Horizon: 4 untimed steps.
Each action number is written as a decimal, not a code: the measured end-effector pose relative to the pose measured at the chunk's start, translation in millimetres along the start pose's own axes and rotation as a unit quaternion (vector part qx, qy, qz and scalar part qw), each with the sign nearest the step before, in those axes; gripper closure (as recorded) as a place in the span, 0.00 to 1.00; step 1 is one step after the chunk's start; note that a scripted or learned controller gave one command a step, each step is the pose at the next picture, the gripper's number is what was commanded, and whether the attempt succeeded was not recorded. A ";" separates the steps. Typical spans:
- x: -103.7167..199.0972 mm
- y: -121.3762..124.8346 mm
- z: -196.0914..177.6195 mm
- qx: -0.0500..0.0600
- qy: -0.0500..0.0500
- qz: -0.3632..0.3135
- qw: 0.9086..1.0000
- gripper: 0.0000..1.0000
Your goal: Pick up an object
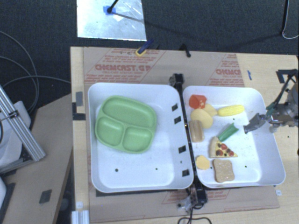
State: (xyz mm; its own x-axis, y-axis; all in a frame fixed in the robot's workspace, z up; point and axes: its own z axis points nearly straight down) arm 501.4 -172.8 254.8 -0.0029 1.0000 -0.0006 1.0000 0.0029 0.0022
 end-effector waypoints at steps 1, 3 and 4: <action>25.0 -14.4 174.3 0.001 0.003 0.000 1.000 0.00; 148.0 -12.3 65.4 -0.004 0.002 -0.006 1.000 1.00; 199.0 -13.9 70.3 0.000 0.002 -0.004 1.000 1.00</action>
State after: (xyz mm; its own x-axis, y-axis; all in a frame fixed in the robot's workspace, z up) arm 487.1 26.1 184.3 -0.0103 0.9999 0.0031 0.9999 0.0103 0.0020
